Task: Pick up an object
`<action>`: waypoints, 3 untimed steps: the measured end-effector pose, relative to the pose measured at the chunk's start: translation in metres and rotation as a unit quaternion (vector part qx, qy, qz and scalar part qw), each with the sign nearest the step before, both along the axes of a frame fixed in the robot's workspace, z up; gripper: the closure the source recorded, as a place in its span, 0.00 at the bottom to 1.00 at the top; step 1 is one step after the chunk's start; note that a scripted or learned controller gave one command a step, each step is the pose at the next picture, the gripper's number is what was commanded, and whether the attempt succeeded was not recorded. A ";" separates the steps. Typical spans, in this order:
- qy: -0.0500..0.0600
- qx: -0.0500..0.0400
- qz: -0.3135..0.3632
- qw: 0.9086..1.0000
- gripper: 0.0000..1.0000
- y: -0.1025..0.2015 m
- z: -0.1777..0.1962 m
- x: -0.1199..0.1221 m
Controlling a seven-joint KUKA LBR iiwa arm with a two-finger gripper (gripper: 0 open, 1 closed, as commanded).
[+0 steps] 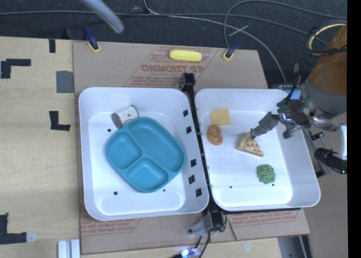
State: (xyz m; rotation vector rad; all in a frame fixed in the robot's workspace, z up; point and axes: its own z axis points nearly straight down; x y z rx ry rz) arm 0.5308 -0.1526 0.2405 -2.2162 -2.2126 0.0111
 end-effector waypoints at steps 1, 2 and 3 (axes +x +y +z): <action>-0.005 -0.001 0.001 1.000 0.00 0.000 0.005 0.002; -0.002 0.000 0.001 1.000 0.00 0.001 -0.057 -0.006; -0.002 0.000 0.001 1.000 0.00 0.007 -0.120 -0.011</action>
